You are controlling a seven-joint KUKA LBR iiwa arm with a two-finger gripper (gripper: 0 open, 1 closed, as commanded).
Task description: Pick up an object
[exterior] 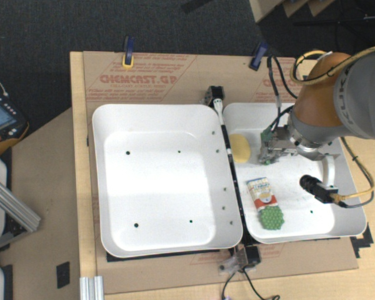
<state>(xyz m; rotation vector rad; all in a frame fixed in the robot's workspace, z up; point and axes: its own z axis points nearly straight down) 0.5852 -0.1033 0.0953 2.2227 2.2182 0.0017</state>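
1. Three candidate objects lie in the right bin [347,227]: a pale yellow rounded object [240,147] against its left wall, a small red-and-white packet [261,192] near the middle, and a green bumpy ball [272,217] touching the packet's lower end.
2. The left bin [156,186] holds nothing to pick.
3. The gripper [269,150] sits low in the right bin, just beside the yellow object on its right; I cannot tell how its tips are set.
4. Nothing looks lifted: all three objects rest on the bin floor, so grasp and raise both remain.
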